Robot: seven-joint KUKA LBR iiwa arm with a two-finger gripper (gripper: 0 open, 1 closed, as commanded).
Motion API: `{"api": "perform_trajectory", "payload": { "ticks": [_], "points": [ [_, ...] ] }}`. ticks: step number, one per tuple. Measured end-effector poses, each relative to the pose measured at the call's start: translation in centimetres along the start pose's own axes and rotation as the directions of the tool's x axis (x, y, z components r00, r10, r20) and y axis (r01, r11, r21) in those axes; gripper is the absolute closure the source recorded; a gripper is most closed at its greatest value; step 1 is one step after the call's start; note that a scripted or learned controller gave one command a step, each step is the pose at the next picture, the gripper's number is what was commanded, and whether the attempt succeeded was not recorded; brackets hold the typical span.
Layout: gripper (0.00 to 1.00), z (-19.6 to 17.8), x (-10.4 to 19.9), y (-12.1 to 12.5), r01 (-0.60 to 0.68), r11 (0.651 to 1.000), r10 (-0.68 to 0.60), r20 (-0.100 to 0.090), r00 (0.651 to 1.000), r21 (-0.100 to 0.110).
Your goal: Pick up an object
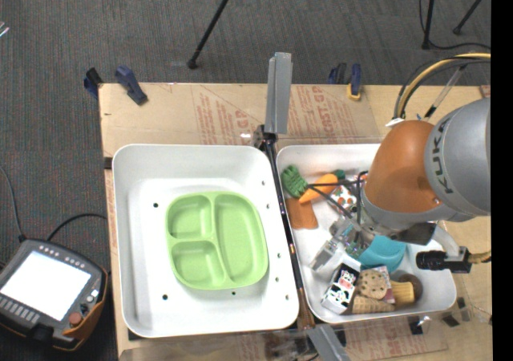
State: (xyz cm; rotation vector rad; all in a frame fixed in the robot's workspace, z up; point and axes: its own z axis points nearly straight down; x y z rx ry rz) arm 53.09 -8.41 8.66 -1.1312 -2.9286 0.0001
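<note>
Camera view: cardboard-covered worktop (200, 107) carries two shallow white plastic bins side by side. Left bin (140, 171) holds a light-green three-compartment plastic tray (216, 239), lying flat near its middle. Right bin (309, 155) holds the clutter: a toy carrot with orange body and green top (309, 185) near the back-left corner, a flat orange piece (302, 214) just in front of it, a teal plastic cup (385, 253) mid-bin, a small black-and-white cow-print carton (341, 287) at the front, a tan cookie-like toy (373, 283) just beside the carton, and a brown-and-yellow rounded toy (406, 290) to its right.

Grey arm with the orange wrist band (401, 175) reaches in from the right and hangs over the right bin. The hand (338, 245) is low among the objects, metal fingers angled toward the front-left, tip just above the cow-print carton and just beside the teal cup. I see nothing between the fingers; whether they are spread or closed I cannot tell, since the wrist hides much of the mechanism.

Judgement: step in hand is the approach/descent onto a target, no grasp made yet. Likely candidates are the carton or the cup, both right at the fingertips. Next move calls for settling the fingers either side of one item, closing, then lifting straight up. Risk: items at the front are packed touching each other, so a finger may land on top of a neighbour or shove the carton against the bin wall instead of straddling it.
</note>
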Motion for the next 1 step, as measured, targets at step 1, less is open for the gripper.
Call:
{"api": "perform_trajectory", "payload": {
  "ticks": [1],
  "points": [
    [0.0,0.05,4.21,-3.41,0.068,0.998,-0.068,-0.002,0.998,0.0]
  ]
}}
